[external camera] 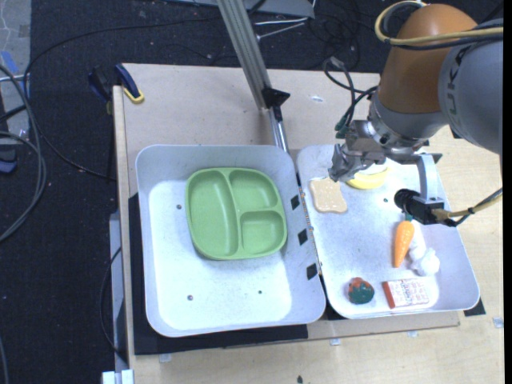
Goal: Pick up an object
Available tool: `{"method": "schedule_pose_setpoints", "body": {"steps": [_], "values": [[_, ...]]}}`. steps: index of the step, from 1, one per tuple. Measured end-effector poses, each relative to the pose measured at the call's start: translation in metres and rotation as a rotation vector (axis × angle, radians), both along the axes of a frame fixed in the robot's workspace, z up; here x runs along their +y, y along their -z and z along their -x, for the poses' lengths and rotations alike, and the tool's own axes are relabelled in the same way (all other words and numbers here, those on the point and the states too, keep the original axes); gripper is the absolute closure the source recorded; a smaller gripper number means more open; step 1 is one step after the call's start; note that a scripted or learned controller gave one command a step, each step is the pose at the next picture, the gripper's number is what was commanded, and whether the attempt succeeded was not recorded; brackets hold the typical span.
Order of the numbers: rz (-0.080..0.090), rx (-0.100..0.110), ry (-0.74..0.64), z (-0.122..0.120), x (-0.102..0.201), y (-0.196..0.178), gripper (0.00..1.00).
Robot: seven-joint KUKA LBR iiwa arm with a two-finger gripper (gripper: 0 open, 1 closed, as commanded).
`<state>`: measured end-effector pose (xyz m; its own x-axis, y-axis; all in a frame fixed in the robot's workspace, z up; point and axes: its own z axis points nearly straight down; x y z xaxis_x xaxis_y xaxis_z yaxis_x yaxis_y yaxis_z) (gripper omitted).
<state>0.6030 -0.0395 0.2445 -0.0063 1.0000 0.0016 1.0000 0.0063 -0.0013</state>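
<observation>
A green divided plate [237, 213] lies alone in the left bin [160, 294]. In the right bin [456, 282], a toast slice [329, 197] lies just below the gripper [346, 169], beside a yellow piece [368, 180]; the nearness suggests either as target. I cannot tell the gripper's state. Rightward lie a carrot [403, 242], a red-green ball [360, 290] and a red packet [409, 293].

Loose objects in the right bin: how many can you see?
6: bread slice upper left, yellow piece by the gripper, carrot, white item beside it, red-green ball, red-and-white packet at front. The arm may hide more.
</observation>
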Motion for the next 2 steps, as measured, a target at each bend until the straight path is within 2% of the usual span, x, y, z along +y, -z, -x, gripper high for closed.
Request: {"method": "schedule_pose_setpoints", "body": {"steps": [1, 2], "values": [[0.0, 0.0, -0.001, 0.013, 0.05, -0.003, 1.0], [0.0, 0.001, -0.001, 0.037, 0.096, -0.009, 1.0]]}}
